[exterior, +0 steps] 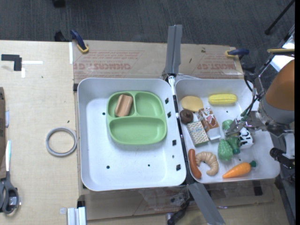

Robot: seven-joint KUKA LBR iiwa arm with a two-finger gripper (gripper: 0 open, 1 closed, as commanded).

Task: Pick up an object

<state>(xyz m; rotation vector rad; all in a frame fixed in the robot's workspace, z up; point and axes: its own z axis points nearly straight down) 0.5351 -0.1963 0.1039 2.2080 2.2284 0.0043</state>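
The gripper is low in the right bin, just above the carrot. I cannot tell its state.

A small green toy (shape hard to make out) lies in the right bin, just beside the claw.

Glossy green plastic plate; smooth white plastic bins.

Gripper hangs low among toy foods in right bin.
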